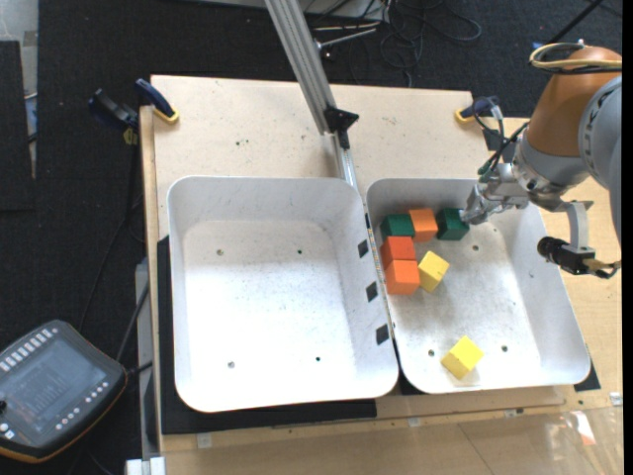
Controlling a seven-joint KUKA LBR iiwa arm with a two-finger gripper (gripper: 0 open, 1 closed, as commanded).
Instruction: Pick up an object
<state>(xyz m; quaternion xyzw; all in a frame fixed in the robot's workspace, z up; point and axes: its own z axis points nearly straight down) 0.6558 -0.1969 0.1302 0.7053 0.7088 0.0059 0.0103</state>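
touching the dark green block (452, 225), seemingly, the hand (475, 210); its spread cannot be told.

Blocks crowd the right bin (554, 334), toward its far left corner: a green cube (398, 226) beside an orange cube (423, 223), a darker green cube (452, 225) just right of those. Below them sit a red-orange cube (400, 248), another orange cube (402, 276) and a tilted yellow cube (433, 270). A second yellow cube (462, 356) lies alone near the front.
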